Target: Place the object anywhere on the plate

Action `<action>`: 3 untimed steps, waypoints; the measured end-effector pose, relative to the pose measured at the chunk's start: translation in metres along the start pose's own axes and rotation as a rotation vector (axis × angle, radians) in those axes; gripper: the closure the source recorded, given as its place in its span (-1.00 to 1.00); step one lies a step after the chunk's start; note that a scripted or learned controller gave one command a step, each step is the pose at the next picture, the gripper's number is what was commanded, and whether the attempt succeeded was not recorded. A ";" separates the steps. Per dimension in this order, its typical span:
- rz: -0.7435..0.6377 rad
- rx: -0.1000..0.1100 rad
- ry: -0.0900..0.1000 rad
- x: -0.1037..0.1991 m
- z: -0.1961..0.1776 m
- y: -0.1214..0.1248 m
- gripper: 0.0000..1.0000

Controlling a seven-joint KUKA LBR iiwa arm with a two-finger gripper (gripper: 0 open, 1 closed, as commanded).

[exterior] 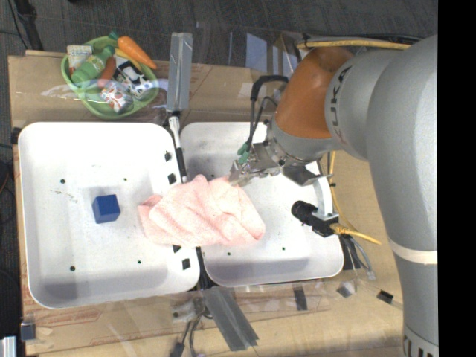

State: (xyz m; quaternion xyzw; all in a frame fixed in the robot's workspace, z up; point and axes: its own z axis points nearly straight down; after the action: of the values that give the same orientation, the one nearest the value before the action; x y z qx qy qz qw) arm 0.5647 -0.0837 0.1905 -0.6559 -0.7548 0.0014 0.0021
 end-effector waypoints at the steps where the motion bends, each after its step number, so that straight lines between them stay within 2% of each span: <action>1: -0.007 -0.001 0.000 0.000 -0.041 0.000 1.00; 2: -0.413 0.000 -0.001 0.050 -0.049 0.003 1.00; 3: -0.819 -0.002 -0.003 0.100 -0.037 0.005 1.00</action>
State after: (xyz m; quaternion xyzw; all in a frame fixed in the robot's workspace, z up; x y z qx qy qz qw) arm 0.5557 0.0161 0.2276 -0.3013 -0.9535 0.0005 0.0007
